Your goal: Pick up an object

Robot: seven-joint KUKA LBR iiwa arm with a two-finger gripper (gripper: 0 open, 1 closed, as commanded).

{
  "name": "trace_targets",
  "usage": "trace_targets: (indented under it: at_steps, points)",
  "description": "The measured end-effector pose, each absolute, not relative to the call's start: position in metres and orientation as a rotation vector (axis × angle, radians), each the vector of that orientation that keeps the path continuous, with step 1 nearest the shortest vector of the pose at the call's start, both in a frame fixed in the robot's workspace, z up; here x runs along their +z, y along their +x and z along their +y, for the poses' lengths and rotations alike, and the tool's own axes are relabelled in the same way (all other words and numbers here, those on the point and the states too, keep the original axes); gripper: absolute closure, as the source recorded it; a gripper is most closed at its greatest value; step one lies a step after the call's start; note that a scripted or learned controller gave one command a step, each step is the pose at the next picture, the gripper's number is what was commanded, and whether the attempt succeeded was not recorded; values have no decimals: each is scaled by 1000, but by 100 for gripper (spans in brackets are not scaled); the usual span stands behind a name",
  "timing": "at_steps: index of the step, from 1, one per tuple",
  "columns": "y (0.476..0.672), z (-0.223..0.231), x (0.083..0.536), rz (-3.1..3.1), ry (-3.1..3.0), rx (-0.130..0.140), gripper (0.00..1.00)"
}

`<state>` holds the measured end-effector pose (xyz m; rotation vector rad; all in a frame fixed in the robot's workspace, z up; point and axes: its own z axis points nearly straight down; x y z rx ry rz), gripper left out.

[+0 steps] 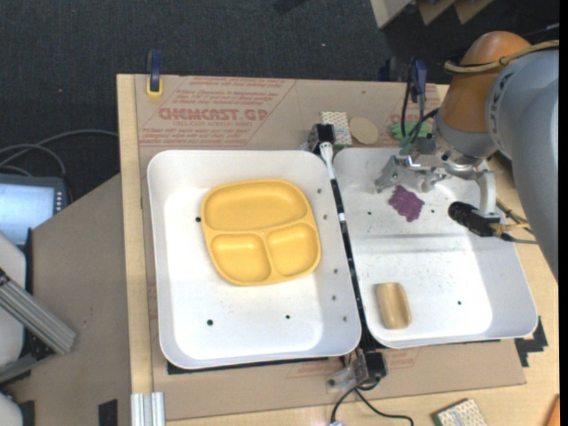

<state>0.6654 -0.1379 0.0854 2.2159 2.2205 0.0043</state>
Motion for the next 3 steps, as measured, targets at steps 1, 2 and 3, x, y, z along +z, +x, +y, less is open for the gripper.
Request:
trace_targets:
  at_steps: [1,2,3]
  points:
    - [623,-186,85,2217,2229,-4,0]
    - [669,-138,85,2224,2213,5,0]
    - [563,-207,84,2214,2236,-11,0]
